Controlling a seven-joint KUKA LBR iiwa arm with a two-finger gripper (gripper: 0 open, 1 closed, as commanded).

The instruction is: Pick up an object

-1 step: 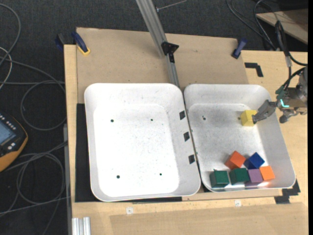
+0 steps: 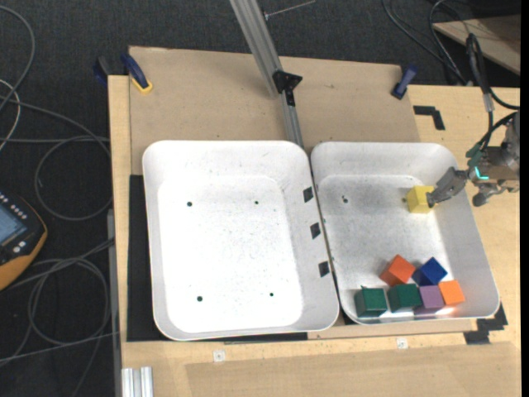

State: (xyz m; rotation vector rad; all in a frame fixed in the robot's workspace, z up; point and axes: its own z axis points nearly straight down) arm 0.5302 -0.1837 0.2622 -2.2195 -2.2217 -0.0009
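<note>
Grey two-finger gripper (image 2: 440, 190) reaches in from right over right white bin (image 2: 463, 246), touching small yellow cube (image 2: 419, 199) (grip state: cannot tell). Six coloured blocks (image 2: 411, 288) cluster in that bin's near-right corner.

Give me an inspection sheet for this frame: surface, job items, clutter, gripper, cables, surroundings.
Surface: wooden bench bearing a left bin and a right bin, side by side.
Job's things: yellow block alone in the right bin's upper part; orange, blue, purple and green blocks clustered at its near edge.
Clutter: blue clamps at the bench's far corners.
Gripper: gripper at the right bin's right side, beside the yellow block; whether it grips it cannot be told.
Cables: loose cables on the floor to the left.
Surroundings: dark carpet; metal pole over the bench; yellow handheld device at the left edge.
</note>
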